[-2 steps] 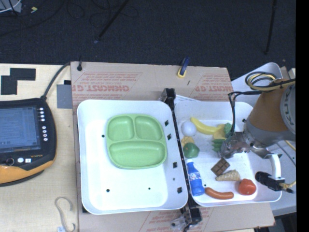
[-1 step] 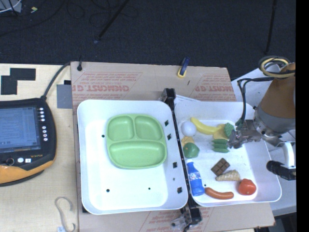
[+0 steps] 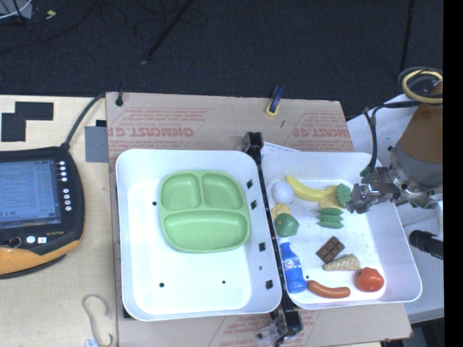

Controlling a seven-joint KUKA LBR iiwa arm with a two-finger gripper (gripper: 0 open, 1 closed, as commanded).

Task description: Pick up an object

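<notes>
The right bin point(image 3: 394, 226) holds several toy foods: a yellow banana point(image 3: 305, 189), a white egg point(image 3: 282, 191), a green pepper point(image 3: 286, 225), a green pickle piece point(image 3: 330, 215), a brown chocolate piece point(image 3: 330, 249), a bread wedge point(image 3: 343, 263), a red tomato point(image 3: 370, 279), a sausage point(image 3: 328, 290) and a blue bottle point(image 3: 292, 267). My gripper point(image 3: 359, 197) hangs over the bin's upper right part, right beside a green and yellow item point(image 3: 338, 193) next to the banana. Whether it touches that item is unclear.
The left bin point(image 3: 145, 266) bears a green divided plate point(image 3: 203, 211). A tablet-like pendant point(image 3: 36, 204) lies on the bench at far left. The arm point(image 3: 423, 143) enters from the right edge, with cables around it.
</notes>
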